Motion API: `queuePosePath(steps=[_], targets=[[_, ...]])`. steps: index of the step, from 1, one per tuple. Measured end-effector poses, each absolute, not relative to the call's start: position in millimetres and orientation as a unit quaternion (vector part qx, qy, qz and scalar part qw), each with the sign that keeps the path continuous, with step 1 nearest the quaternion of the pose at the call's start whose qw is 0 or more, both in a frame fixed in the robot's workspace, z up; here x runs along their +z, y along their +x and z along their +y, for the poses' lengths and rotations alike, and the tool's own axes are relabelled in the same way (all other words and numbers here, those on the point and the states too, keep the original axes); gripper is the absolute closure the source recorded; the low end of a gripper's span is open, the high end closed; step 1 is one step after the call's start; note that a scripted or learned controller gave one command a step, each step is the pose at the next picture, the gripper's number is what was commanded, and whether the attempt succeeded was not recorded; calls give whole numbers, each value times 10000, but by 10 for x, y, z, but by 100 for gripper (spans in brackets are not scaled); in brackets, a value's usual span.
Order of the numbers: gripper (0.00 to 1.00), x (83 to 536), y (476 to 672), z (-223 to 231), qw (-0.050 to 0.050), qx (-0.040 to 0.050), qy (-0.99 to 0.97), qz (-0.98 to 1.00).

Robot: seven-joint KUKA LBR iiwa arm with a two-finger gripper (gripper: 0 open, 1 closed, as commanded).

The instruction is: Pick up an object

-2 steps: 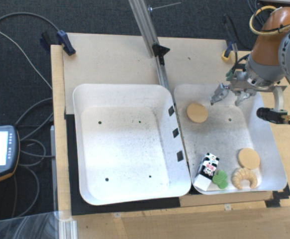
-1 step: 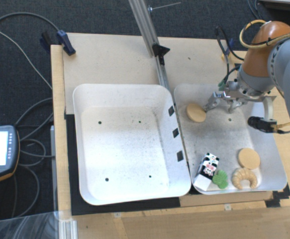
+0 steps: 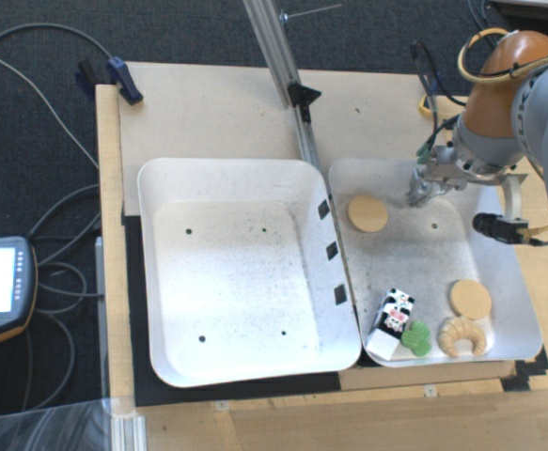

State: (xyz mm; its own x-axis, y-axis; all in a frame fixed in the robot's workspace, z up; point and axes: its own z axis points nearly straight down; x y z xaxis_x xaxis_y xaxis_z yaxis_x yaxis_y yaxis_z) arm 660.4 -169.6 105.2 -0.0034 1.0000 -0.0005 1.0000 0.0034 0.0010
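Note:
The right bin [image 3: 499, 280] holds a round tan disc [image 3: 367, 214] near its far left. Along its near edge lie a white carton with a black-and-white cow print [image 3: 393, 319], a small green toy [image 3: 415, 338], a croissant [image 3: 464, 337] and a second tan disc [image 3: 470, 300]. My gripper [image 3: 420, 194] hangs low over the far middle of this bin, just right of the first disc. Nothing shows between its fingers.
The left bin [image 3: 165, 252] stands beside the right one, their rims meeting at the middle. A slanted metal pole [image 3: 274, 45] rises from behind the bins. A blue clamp [image 3: 123, 78] sits at the bench's far left corner.

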Motion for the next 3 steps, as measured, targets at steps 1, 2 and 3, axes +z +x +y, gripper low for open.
queuePosePath(steps=[1,2,3], targets=[[100,1548,6700,-1646,31,22,7063,7079],[100,2038,6638,-1665,32,19,7070,7072],[100,2689,6677,-1711,45,25,7066,7076]])
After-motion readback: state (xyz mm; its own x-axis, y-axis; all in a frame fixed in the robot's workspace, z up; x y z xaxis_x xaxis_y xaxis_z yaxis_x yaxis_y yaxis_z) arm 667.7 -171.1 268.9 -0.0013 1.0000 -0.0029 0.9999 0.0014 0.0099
